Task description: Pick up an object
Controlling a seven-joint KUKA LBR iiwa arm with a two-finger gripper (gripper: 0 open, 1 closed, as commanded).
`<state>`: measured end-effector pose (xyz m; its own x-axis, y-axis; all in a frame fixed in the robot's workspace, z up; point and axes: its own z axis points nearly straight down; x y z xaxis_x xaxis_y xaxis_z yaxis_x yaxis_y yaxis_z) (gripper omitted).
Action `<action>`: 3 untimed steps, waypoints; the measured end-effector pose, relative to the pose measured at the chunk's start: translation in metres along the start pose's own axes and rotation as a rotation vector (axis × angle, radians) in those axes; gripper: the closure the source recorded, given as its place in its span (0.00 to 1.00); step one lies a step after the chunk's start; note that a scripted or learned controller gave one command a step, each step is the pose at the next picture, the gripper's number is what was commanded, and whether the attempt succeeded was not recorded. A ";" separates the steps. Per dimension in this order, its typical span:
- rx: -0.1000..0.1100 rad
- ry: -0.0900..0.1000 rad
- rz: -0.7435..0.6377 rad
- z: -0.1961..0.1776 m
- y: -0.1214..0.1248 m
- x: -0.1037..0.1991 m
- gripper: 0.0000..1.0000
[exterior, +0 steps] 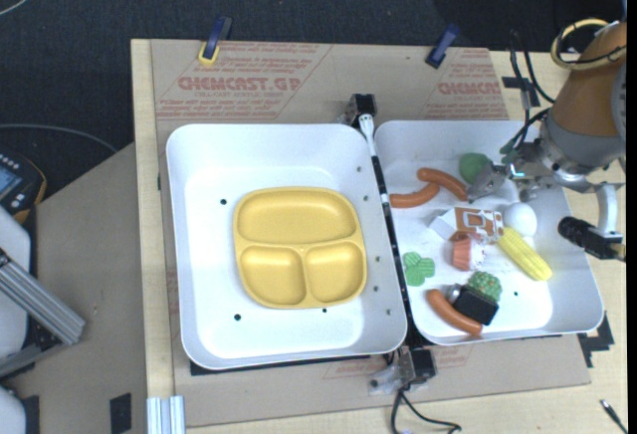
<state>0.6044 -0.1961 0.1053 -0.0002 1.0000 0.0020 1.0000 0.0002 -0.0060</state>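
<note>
Dark carpet surrounds a cardboard-topped bench (299,74) carrying two white bins, the left bin (199,183) holding a yellow tray (299,245). At the right bin (577,308), the gripper (518,173) hangs low over the far side of the toy food pile; whether it is spread or closed cannot be told, and nothing shows clamped in it. Just beside it toward the bins' divider lie a green piece (474,165) and a sausage (442,182), long axis slanting from far-left to near-right. Just nearer the camera sits an egg (521,219), with a corn cob (525,255) running diagonally beyond that. Likely risks: the items lie crowded and touching, so a descent could nudge neighbours or catch two at once; the round egg may roll away, and a sausage gripped along its length may slip.
</note>
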 end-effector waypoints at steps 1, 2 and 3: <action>-0.002 -0.001 0.000 0.022 0.000 0.001 0.00; -0.007 -0.002 0.000 0.009 0.001 0.001 1.00; -0.013 -0.005 0.000 -0.051 0.000 -0.002 1.00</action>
<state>0.6052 -0.1984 0.1559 -0.0001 1.0000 -0.0032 1.0000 0.0001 0.0073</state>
